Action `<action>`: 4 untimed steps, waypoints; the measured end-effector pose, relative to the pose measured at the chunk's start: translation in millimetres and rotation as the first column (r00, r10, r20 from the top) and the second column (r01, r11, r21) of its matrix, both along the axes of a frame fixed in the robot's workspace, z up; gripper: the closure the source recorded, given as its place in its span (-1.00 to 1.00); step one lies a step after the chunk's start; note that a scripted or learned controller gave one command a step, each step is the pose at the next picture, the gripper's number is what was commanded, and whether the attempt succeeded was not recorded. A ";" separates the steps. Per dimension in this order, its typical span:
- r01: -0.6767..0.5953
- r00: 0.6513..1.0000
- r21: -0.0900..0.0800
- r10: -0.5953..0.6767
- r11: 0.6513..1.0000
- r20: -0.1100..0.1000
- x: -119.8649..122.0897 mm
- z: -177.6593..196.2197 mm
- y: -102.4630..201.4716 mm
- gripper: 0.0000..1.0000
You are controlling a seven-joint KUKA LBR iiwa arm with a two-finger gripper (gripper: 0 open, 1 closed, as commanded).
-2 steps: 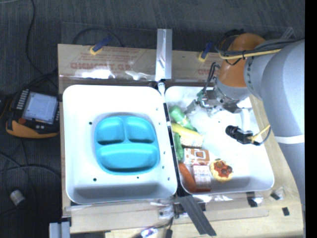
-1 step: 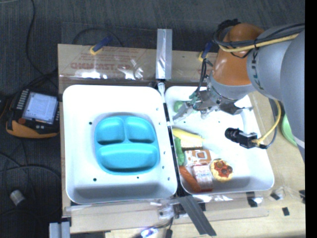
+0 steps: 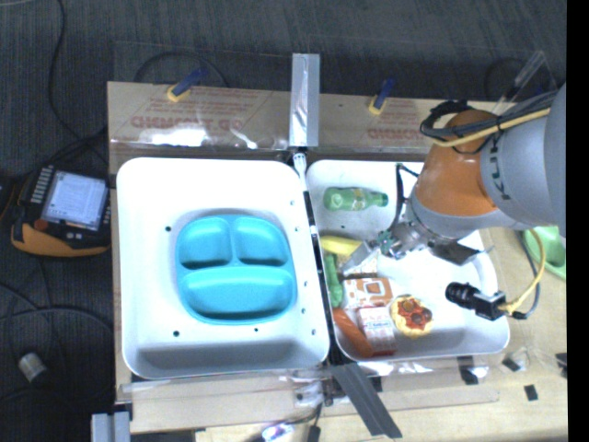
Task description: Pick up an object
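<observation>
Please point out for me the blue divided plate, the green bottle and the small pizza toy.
blue divided plate (image 3: 236,267), camera view, on its large lower compartment.
green bottle (image 3: 354,199), camera view, on the middle of its body, lying on its side.
small pizza toy (image 3: 411,315), camera view, on its red topping.

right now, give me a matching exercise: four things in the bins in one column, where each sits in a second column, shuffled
Things:
1. blue divided tray
2. green bottle
3. small pizza
4. end effector

Places:
A. near end of the right bin
B. far end of the right bin
C. middle of the left bin
D. middle of the right bin, beside the yellow banana

Pairs: 1-C, 2-B, 3-A, 4-D
</observation>
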State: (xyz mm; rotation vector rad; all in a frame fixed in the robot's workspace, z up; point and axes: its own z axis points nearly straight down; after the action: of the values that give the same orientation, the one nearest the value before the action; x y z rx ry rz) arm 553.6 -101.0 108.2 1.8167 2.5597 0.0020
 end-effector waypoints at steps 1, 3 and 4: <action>0.187 0.982 0.004 -0.187 0.982 0.011 -23.8 -8.2 -58.4 -1.00; 0.122 0.992 0.001 -0.122 0.993 0.013 30.9 -6.9 1.6 1.00; 0.147 0.989 -0.002 -0.147 0.989 -0.004 67.8 75.1 92.7 1.00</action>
State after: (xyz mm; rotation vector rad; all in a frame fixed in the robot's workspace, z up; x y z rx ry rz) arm 621.4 -8.4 183.2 2.0028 2.4206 -0.0039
